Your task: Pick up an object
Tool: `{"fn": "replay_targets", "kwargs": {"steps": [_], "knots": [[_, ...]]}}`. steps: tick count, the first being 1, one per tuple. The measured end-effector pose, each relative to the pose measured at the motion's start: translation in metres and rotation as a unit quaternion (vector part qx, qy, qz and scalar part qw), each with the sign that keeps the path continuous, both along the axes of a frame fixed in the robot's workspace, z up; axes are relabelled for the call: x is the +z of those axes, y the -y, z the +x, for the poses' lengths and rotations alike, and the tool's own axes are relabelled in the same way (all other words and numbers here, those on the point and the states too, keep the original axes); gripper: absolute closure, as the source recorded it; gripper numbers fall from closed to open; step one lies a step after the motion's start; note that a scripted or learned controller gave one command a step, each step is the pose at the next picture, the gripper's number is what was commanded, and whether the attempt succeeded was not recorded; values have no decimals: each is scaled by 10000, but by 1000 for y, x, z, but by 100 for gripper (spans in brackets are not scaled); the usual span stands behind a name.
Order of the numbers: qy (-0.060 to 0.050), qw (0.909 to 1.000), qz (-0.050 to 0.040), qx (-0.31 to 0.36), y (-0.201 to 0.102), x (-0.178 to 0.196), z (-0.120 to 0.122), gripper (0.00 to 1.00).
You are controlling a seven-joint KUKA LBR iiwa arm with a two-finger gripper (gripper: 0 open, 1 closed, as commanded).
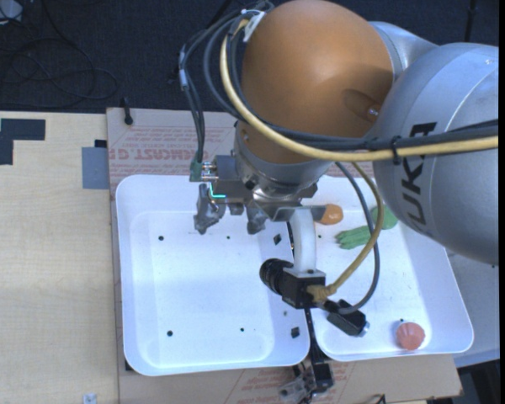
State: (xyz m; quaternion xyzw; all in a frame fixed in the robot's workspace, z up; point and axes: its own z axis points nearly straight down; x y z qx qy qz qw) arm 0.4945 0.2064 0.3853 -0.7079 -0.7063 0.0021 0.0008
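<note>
green object (364, 233), long axis left-right

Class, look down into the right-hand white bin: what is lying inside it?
The right bin holds a pinkish-red round object, a green item and an orange piece. The arm covers the bin's upper part, so anything there is hidden.

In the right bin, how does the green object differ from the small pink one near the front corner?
The green object is long and flat-looking, while the pink object is small and rounded. The green object lies near the far side of the right bin, partly behind the arm's cable; the pink object lies alone near the front right corner, fully in view. Both rest on the bin floor, away from the tool.
</note>
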Motion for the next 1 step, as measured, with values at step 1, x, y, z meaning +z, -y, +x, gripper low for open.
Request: {"fn": "replay_targets", "kwargs": {"steps": [1], "knots": [[-17, 10000, -9, -5, 1, 9, 0, 100]]}}
